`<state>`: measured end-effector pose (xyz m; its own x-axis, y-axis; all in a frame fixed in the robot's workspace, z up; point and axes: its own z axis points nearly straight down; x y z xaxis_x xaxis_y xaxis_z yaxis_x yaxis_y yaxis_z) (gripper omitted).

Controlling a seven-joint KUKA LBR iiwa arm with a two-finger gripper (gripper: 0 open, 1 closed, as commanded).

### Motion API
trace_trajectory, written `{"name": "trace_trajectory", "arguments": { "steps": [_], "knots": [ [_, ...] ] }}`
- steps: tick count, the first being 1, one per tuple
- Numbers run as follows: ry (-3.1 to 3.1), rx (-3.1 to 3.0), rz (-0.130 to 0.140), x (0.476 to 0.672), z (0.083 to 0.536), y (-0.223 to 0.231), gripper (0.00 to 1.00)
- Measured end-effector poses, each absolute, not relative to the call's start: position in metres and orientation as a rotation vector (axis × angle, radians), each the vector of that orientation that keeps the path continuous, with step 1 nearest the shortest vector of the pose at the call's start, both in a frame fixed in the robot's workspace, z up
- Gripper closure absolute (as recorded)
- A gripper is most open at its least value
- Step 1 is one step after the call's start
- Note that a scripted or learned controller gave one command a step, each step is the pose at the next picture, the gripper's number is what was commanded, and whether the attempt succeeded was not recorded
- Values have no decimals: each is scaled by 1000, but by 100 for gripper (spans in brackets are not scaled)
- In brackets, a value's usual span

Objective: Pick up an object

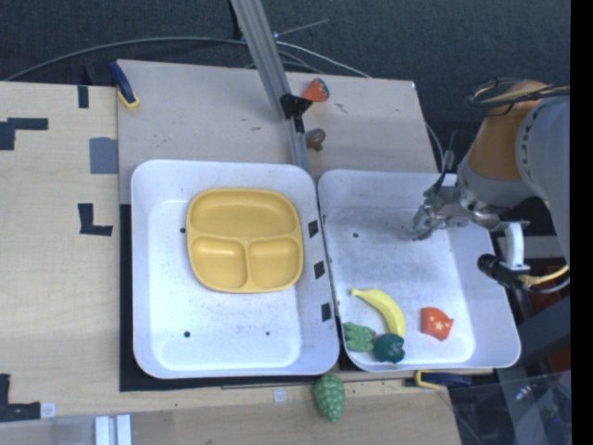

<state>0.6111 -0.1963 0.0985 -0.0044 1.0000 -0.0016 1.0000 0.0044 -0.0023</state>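
The right bin [389,202] holds a yellow banana [382,308], a red strawberry-like toy [436,323] and green broccoli pieces [373,341] along its near side. My gripper [425,226] hangs over the bin's far right part, well above and behind those toys, fingertips pointing down-left at the bare bin floor. Nothing shows between the fingers. A yellow three-part plate [246,239] lies in the left bin [157,276].
A green grape bunch [328,397] lies on the bench in front of the bins. A slanted metal pole [264,44] rises behind them, with a small red-orange object [317,89] and a brown one [316,139] near it. A blue-yellow clamp [124,85] sits at the back left.
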Motion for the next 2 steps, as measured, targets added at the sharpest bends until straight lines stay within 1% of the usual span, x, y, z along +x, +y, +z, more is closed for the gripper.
{"name": "trace_trajectory", "arguments": {
  "steps": [1,2],
  "knots": [
    [-2227,-2223,-4,615,162,-195,100],
    [-2227,-2221,-3,620,212,-186,100]
  ]
}}
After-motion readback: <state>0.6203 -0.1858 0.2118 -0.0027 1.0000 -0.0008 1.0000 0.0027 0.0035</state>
